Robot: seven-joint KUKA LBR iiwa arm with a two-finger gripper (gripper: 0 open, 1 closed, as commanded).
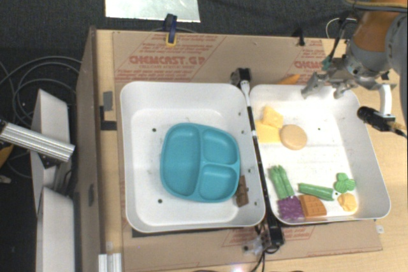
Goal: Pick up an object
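Jaws: spread, nothing between them, poised over the far edge of the right bin point(357, 156), well apart from every item. Contents: yellow cheese wedges point(270, 125) touching a tan round cookie point(294, 137) mid-bin; asparagus point(280, 181), grapes point(290, 207), waffle point(312, 205), green pod point(316, 190) crowded near. Risk: crowding may let a descent nudge neighbours or close on two at once

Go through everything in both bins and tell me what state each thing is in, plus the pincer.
Blue divided plate: flat in the left bin, nothing on it.
Tan round piece: flat in the right bin.
Yellow pieces: touching each other.
Green stalks: lying flat.
Purple grapes: against the orange waffle.
Pincer: above the right bin's far edge, holding nothing.
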